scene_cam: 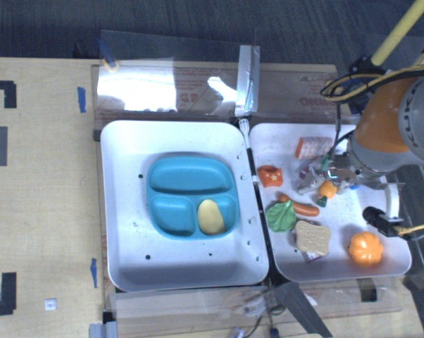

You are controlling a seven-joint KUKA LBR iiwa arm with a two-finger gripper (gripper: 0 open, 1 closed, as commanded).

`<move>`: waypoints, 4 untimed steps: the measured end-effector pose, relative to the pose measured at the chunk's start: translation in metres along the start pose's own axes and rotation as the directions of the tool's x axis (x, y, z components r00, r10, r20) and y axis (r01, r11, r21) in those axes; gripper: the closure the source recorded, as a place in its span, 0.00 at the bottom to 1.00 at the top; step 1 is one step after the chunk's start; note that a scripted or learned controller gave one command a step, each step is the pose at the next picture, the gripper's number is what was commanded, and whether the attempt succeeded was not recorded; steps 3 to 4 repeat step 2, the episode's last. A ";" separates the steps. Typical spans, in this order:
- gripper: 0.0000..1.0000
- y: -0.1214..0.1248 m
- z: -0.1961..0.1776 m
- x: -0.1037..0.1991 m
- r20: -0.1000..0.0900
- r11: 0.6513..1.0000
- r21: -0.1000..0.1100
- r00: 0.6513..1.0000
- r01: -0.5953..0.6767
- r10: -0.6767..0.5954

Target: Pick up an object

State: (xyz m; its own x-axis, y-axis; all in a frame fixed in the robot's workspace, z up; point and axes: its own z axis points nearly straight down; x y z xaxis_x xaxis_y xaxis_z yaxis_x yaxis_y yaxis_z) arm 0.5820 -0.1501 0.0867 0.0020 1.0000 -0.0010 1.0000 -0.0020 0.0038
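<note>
My gripper (319,177) hangs low over the middle of the right bin (398,265), reaching in from the right under the orange-banded wrist. A small orange piece with a green end (327,191) lies right at the gripper's tip; whether it is gripped I cannot make out. Around it lie a red pepper (270,176), an orange-and-white packet (312,147), a green leaf (281,215), a red sausage (305,208), a slice of bread (313,238) and an orange pumpkin (365,248).
The left bin (120,210) holds a blue divided tray (187,178) with a yellow oval item (210,217) in its lower right compartment. A raised rim divides the two bins. Cables and a black fitting (381,220) hang by the arm on the right.
</note>
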 end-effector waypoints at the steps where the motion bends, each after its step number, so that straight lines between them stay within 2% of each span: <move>1: 1.00 0.002 -0.012 -0.001 0.001 1.000 -0.006 1.000 -0.002 0.002; 2: 1.00 0.034 -0.103 0.112 -0.005 0.999 -0.007 0.999 0.039 -0.039; 4: 1.00 0.034 -0.103 0.112 -0.005 0.999 -0.007 0.999 0.039 -0.039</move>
